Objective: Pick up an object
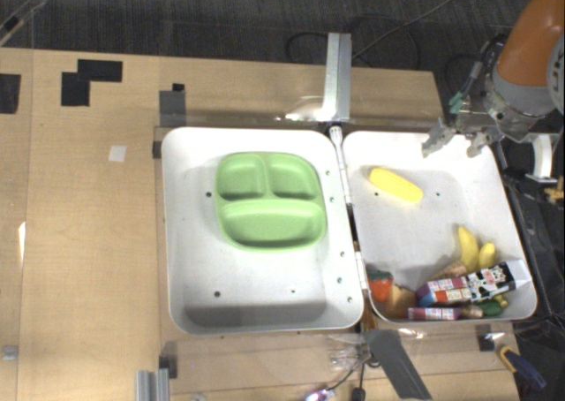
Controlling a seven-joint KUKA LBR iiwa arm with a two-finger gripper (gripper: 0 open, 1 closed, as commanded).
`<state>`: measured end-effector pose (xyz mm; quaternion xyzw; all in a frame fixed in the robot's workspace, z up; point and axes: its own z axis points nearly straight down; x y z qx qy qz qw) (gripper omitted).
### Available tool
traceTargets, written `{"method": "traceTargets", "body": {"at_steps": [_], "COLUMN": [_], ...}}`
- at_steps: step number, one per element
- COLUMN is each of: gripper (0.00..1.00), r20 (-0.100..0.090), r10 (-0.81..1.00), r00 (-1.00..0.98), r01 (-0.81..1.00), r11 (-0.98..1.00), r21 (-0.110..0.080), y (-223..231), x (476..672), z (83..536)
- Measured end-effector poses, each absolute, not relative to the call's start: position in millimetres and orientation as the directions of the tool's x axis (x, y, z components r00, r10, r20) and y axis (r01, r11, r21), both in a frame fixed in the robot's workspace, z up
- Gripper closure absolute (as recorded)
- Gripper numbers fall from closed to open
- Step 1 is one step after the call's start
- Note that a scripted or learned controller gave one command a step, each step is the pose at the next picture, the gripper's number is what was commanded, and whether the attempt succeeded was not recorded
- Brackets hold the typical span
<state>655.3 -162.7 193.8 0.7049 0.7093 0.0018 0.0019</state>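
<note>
The grey arm with the orange band is reaching in from the right, and its two-finger hand (457,141) is hovering over the far right corner of the right shallow white bin (433,214). The two fingers are pointing down with a visible gap between them, spread apart and gripping nothing.

Below and to the left of the hand, a yellow oblong plastic object (395,185) is lying alone on the bare floor of the right bin, well apart from the fingers. Along the near edge of that bin a cluster of small items is sitting packed together: a yellow toy banana (474,248) is leaning at the top of the pile, a black-and-white patterned carton (491,280) is lying just beside it to the right, a reddish printed box (447,289) is resting to the left of the carton, and an orange-red small item (380,286) is sitting at the near left corner. Other pieces in the pile are too small to tell apart.

In the left shallow white bin (190,284), a green plastic plate with three compartments (269,199) is lying flat near the middle. Both bins are sitting side by side on the light wooden tabletop (79,240), touching along their shared edge.
</note>
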Motion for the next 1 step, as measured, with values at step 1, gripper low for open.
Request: {"method": "traceTargets", "body": {"at_steps": [1], "gripper": [0.00], "r20": [0.000], "r10": [0.999], "r00": [0.050], "r01": [0.999], "r11": [-0.050], "r21": [0.007], "y": [-164.8], "x": [667.2], "z": [172.3]}}
